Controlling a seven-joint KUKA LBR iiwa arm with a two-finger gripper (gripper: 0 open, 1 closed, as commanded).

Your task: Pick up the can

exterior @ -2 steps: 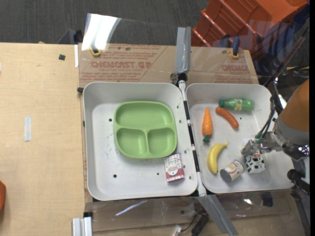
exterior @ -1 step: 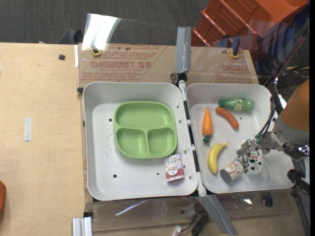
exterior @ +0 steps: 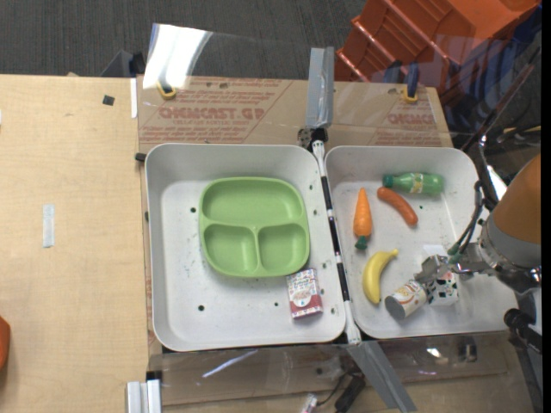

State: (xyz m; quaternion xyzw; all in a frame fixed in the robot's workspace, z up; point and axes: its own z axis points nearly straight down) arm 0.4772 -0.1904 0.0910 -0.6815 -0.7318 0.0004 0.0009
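On a pale wooden surface (exterior: 69,231) sit two shallow white plastic bins with rounded corners. The left bin (exterior: 172,256) carries a matte green plate (exterior: 255,226) moulded into three compartments, and near its front right corner a small printed carton (exterior: 304,293) lies flat. In the right bin (exterior: 379,166) a green bottle (exterior: 414,181) lies on its side at the far end, a smooth orange-red sausage (exterior: 399,205) slants just beside it, a carrot (exterior: 362,218) points its green tip toward the near side, and a curved yellow banana (exterior: 376,274) lies near the front. The can (exterior: 405,300), a short cylinder with a pale label and a dull metal end, lies tipped on its side at the near edge of the right bin, just right of the banana; its long axis runs from near-left to far-right, the metal end facing near-left. The hand (exterior: 441,280) hangs just at the can's far-right end, and whether its fingers are spread or closed cannot be told, nor whether they touch the can. Brown printed cardboard (exterior: 232,110) lies behind both bins.
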